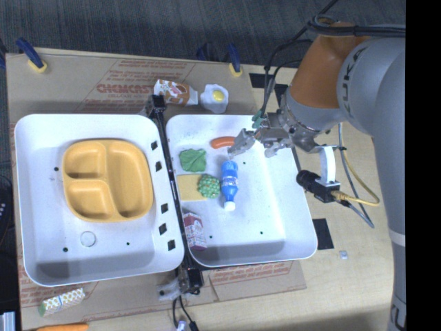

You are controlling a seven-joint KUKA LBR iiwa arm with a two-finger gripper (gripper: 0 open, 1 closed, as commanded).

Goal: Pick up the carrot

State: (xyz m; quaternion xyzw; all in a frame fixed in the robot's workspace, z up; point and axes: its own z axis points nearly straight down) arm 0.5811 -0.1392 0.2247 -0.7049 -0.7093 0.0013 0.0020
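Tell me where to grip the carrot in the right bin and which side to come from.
Grip the carrot across its narrow width near the middle, coming from above. It lies flat, its length running left to right on the floor of the right bin, so fingers should close front to back. The gripper sits at its right end; the green leaf lies nearby.

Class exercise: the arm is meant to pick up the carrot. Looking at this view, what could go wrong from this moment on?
1. The small orange carrot lies near the far wall of the right white bin, so the gripper may clip that wall.
2. The crinkled green lettuce leaf and the blue plastic bottle sit close by; a slightly off descent could nudge or grab them instead.
3. The carrot is slim and rounded, so it may roll or slip away.
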